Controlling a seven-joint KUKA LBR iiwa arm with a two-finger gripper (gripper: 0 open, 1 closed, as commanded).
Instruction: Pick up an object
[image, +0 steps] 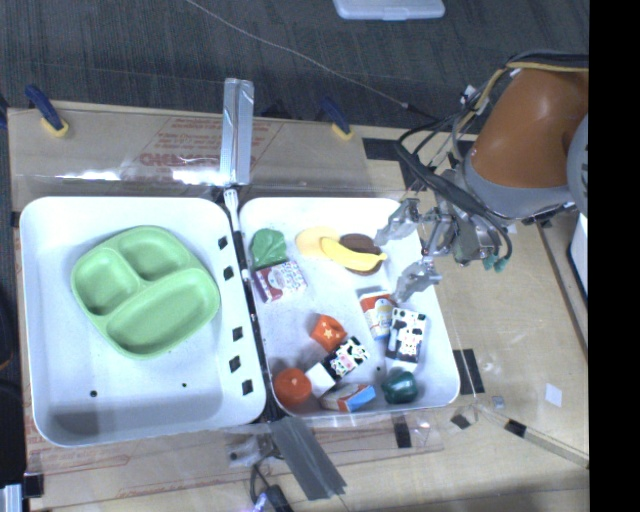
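Camera view: hand (410, 250) at right of centre, fingers spread and pinching nothing, above the right bin's (440, 345) right edge. Just left lies the banana (335, 247); a green plate (147, 288) fills the left bin (40, 330).

cam: overhead, slanted | mid-range, seemingly | covers both bins (240, 300)

Two white bins sit side by side: the left bin (40, 300) and the right bin (300, 212). The left bin holds one green divided plate (146, 289). The right bin holds about ten small items, among them one banana (340, 250), one red tomato (292, 387), two cow-patterned cartons (405, 334) and one dark green round piece (399, 386).
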